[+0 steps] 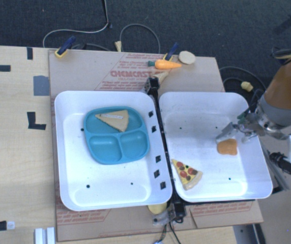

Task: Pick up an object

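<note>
Orange nugget (227, 147) beside gripper (235, 129) (pizza slice (186, 173) near)

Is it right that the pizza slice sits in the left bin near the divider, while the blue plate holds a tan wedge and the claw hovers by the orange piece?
Not quite. The pizza slice lies in the right bin, near the divider, as the camera view shows. The rest stands: the blue plate holds a tan wedge, and the claw hovers by the orange piece.
</note>
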You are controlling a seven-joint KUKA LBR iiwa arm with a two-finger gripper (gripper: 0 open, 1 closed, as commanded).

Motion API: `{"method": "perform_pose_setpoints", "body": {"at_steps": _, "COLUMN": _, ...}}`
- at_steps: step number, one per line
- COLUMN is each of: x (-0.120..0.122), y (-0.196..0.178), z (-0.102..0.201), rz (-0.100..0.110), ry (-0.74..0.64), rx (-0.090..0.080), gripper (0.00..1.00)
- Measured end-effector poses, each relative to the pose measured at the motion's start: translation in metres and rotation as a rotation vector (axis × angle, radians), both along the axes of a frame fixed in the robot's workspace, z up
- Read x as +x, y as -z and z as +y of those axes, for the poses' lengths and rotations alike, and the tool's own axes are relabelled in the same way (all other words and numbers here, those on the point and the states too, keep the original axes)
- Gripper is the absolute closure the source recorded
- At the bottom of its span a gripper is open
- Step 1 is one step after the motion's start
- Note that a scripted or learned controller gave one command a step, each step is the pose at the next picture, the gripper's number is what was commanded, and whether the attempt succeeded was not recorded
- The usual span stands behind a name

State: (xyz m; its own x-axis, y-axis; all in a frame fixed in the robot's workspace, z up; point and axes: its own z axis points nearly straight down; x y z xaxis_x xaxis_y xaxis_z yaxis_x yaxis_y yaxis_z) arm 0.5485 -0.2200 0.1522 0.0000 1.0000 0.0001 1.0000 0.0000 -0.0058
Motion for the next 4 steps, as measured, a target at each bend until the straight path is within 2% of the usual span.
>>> {"method": "perform_pose_setpoints", "body": {"at_steps": 1, "x": 0.004, "y": 0.068, "z": 0.008, "rz": -0.010, "ry": -0.001, "rx": -0.007, "gripper": 0.00}}
{"method": "perform_pose_setpoints", "body": {"at_steps": 2, "x": 0.006, "y": 0.052, "z": 0.006, "rz": -0.018, "ry": 0.000, "rx": -0.010, "gripper": 1.00}}
{"method": "perform_pose_setpoints", "body": {"at_steps": 3, "x": 0.070, "y": -0.031, "z": 0.026, "rz": -0.017, "ry": -0.006, "rx": -0.003, "gripper": 1.00}}
{"method": "perform_pose_setpoints", "body": {"at_steps": 4, "x": 0.065, "y": -0.025, "z": 0.024, "rz": -0.005, "ry": -0.002, "rx": -0.001, "gripper": 0.00}}
